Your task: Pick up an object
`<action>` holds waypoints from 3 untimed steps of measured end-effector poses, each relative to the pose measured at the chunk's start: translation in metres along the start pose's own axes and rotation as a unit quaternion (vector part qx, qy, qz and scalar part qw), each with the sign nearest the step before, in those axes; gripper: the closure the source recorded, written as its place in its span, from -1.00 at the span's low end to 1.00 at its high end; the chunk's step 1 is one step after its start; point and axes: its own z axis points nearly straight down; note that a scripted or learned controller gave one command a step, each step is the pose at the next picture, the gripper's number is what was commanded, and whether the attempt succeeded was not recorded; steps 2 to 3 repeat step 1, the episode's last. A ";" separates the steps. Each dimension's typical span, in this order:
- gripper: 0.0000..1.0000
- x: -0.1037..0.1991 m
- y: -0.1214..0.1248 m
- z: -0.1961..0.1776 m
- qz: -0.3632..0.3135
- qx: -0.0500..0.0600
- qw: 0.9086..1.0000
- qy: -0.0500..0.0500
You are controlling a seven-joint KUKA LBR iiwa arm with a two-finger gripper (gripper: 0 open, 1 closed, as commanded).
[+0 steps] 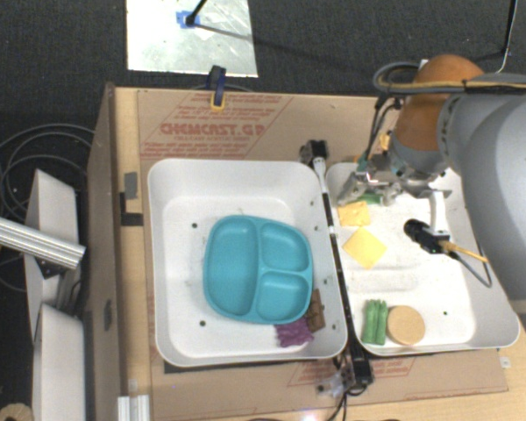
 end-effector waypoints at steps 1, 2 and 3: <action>-1.00 0.000 0.000 0.000 0.000 0.000 1.000 0.000; -1.00 0.000 0.000 0.000 0.000 0.000 1.000 0.000; -1.00 0.000 0.000 0.000 0.000 0.000 1.000 0.000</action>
